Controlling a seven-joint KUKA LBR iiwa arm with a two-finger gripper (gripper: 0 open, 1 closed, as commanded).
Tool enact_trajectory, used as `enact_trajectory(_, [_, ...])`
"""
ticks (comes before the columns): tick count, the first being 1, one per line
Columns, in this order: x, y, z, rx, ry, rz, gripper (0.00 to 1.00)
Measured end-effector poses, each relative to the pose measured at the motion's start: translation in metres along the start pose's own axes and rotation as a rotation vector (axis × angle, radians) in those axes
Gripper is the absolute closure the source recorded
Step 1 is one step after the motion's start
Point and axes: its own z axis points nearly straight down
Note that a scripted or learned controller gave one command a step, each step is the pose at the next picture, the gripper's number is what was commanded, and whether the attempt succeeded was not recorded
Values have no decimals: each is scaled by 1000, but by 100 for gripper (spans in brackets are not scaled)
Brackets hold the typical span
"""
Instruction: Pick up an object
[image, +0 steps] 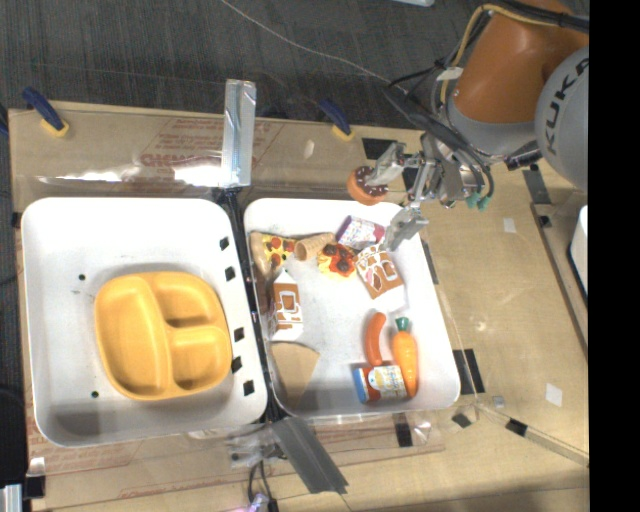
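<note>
My gripper (390, 200) hangs over the far right corner of the right bin (440, 330), fingers spread open and nothing between them. One fingertip (383, 162) points left, and the other fingertip (398, 235) points down into the bin. A small orange-and-brown doughnut (364, 185) sits at the bin's far rim, just beside the upper fingertip and outside the gap. Below the lower fingertip lie a purple packet (357, 232) and a brown snack pack (380, 270).
The right bin also holds a carrot (404, 352), a red sausage (374, 335), a small jar (380, 381), a brown carton (286, 305), a cone (310, 243) and a tan wedge (296, 366). A yellow divided tray (160, 330) lies in the left bin (40, 230).
</note>
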Motion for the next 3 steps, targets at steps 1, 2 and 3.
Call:
enact_trajectory(1, [-14, -12, 114, -4, 9, -63, 0])
enact_trajectory(2, [36, -13, 165, 1, -12, -67, 0])
enact_trajectory(3, [80, -30, 168, 5, -33, -43, 0])
